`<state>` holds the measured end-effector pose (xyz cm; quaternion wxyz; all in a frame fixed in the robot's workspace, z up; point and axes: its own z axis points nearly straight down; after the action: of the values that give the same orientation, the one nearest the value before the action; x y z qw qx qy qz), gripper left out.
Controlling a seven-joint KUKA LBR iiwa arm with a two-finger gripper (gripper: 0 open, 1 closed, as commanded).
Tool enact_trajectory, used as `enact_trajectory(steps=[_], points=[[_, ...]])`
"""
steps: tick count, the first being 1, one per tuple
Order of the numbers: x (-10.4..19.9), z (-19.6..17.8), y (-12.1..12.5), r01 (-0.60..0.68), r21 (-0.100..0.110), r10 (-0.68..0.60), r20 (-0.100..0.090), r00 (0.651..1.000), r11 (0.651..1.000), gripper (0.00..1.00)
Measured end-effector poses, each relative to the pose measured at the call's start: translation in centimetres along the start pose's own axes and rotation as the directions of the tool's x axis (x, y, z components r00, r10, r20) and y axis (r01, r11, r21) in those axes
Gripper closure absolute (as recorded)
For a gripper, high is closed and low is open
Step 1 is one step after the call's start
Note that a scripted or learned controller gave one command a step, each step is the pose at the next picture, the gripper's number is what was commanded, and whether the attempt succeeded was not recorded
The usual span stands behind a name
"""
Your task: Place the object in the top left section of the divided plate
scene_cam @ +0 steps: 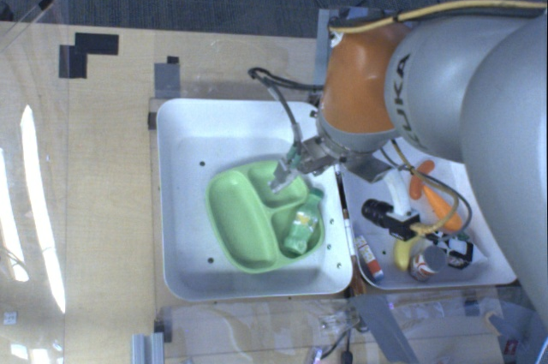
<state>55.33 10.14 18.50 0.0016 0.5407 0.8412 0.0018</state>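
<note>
Gripper (287, 172) hovers over the green divided plate (248, 225) in the left bin (184, 182), finger state not discernible; small green bottle (301, 227) lies in the plate's lower-right section, so next move looks like re-grasp and shift to top-left.

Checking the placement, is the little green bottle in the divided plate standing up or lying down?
Lying down. The green bottle rests on its side in a small right-hand compartment of the green divided plate, cap end toward the plate's rim.

arm (445, 88) | grey casing | "KUKA" lettering (partly cut off, sideways)
</note>
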Motion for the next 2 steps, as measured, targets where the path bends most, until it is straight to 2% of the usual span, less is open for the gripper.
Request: enact_trajectory(steps=[1, 2], points=[[1.2, 8.2, 0.7, 0.222, -0.011, -0.222, 0.001, 0.975, 0.975, 0.00], [3.2, 4.7, 5.0, 0.367, -0.001, -0.367, 0.000, 0.930, 0.930, 0.00]])
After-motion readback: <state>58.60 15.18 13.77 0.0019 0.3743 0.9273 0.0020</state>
